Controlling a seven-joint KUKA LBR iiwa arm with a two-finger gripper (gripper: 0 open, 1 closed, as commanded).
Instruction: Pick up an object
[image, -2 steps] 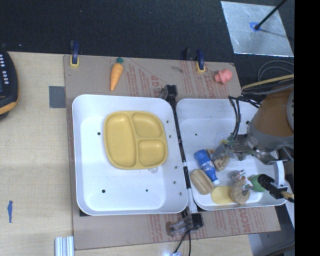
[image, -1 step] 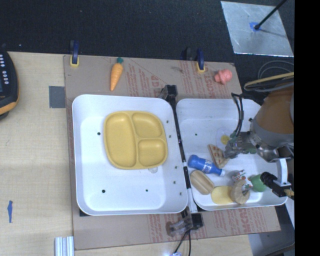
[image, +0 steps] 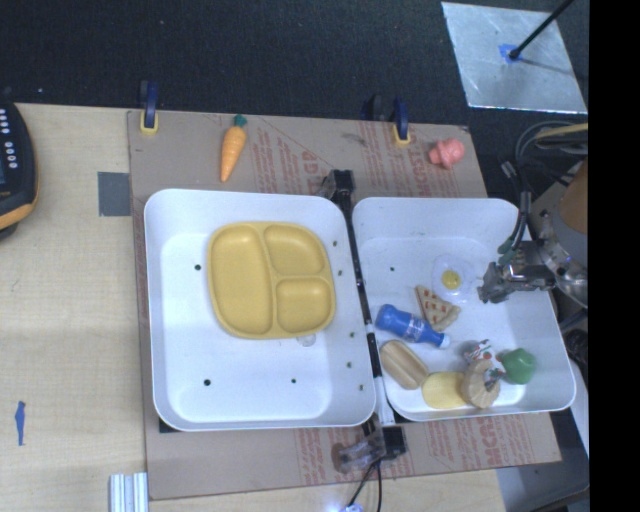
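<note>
We take the right bin (image: 400, 215) as our landmark. Inside it, near its middle, lies a blue bottle (image: 408, 325) on its side, and just beside it toward the far wall there is a triangular slice of pizza (image: 436, 307). A little farther from us than the slice we see a fried egg (image: 450, 279) with a yellow centre. Along the near wall of this bin lie a hot dog bun (image: 403, 364), a pale yellow piece (image: 443, 391), a brown round piece (image: 481, 388) touching it, a small white and red thing (image: 478, 352), and a green ball-like thing (image: 518, 365) in the near right corner. To the left of this bin stands the left bin (image: 175, 400), which carries a yellow divided plate (image: 270, 278). On the bench (image: 70, 330) beyond the bins lie an orange carrot (image: 232, 148) and a pink toy (image: 447, 152). The end effector (image: 495, 288) hangs over the right side of the right bin, apart from the egg, and nothing is between its fingers; we cannot tell how wide they stand. The arm behind it is cut off by the edge, and the small white and red thing is too small to name.
</note>
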